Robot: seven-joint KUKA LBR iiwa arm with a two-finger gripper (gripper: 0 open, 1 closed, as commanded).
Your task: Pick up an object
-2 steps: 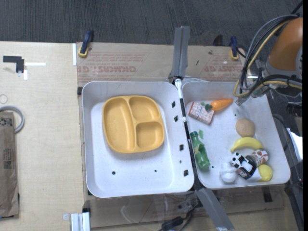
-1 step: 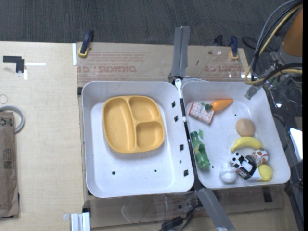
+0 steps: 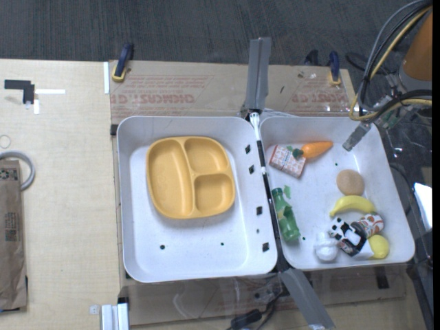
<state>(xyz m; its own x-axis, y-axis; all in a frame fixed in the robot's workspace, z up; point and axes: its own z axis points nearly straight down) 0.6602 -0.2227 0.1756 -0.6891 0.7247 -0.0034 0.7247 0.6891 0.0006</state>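
Approach step: the gripper (image 3: 357, 138) hangs over the right bin's (image 3: 395, 184) far corner, its opening impossible to tell; nothing visibly held. Next, it must descend onto an object, perhaps the nearby carrot (image 3: 317, 148).

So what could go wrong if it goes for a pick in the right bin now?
The banana, lemon and cow toy sit packed in the near right corner, so a grasp there may catch two things or hit the bin wall. The green bottle lies along the divider, leaving little room on that side.
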